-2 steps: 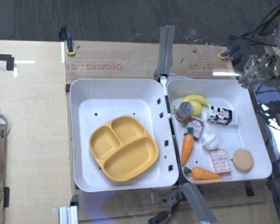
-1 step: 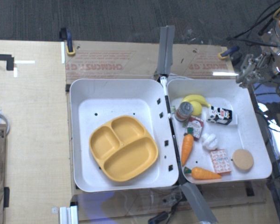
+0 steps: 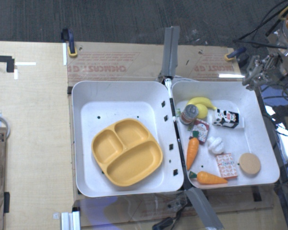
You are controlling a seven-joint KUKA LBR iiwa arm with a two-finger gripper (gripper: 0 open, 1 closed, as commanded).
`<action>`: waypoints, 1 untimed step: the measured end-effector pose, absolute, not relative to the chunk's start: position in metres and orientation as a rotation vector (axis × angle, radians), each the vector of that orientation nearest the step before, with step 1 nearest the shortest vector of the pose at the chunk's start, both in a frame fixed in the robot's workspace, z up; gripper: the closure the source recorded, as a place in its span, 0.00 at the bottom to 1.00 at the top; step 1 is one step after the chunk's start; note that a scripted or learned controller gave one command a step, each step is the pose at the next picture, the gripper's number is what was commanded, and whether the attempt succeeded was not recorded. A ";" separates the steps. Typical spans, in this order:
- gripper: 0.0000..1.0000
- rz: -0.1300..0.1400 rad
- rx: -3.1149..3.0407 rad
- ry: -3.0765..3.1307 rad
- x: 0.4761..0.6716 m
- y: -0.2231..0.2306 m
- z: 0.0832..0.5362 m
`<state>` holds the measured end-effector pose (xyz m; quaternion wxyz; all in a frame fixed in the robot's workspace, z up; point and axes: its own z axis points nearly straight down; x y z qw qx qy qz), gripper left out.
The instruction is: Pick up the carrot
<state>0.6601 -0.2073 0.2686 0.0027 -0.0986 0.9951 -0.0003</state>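
Two orange carrots lie in the right bin [image 3: 259,128]. One carrot [image 3: 192,151] stands lengthwise near the bin's left wall, green end toward the back. The other carrot [image 3: 210,178] lies along the front wall, green end to the left. My gripper [image 3: 258,74] hangs at the view's right, above the back right corner of the right bin, well away from both carrots. Nothing shows between its fingers.
The right bin also holds a banana [image 3: 202,102], a small can [image 3: 189,112], a black-and-white carton [image 3: 227,118], a red packet [image 3: 200,128], a white lump [image 3: 214,143], a pink box [image 3: 226,166] and a tan disc [image 3: 250,163]. A yellow divided plate [image 3: 127,151] lies in the left bin [image 3: 86,128].
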 end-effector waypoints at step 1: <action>1.00 0.000 -0.365 3.116 0.660 -0.200 0.257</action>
